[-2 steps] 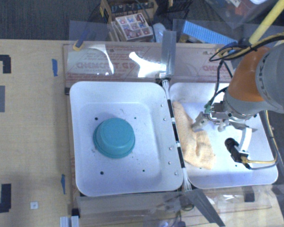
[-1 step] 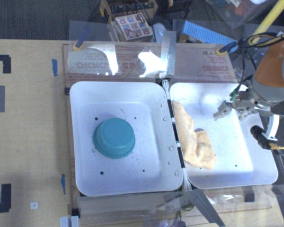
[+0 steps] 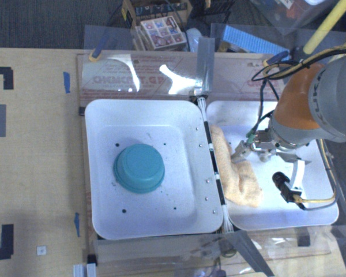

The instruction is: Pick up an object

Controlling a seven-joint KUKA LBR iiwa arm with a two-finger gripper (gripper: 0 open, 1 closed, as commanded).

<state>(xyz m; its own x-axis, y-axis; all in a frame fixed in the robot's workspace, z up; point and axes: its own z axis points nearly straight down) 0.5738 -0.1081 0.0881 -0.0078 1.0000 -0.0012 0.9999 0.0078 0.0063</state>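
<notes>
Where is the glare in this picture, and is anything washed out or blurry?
Camera view: strong white glare on the clear panel behind the bins; the right bin floor is bright and bluish, nearly washed out around the tan sponge; the teal bowl in the left bin is evenly lit; the end effector looks slightly soft.

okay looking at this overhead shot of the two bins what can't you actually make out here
- Gripper, camera view: fingers too small and blurred against the right bin to read, or whether they touch the tan sponge.
- Arm: cut off by the right edge.
- Teal bowl: upright or inverted, unclear.
</notes>
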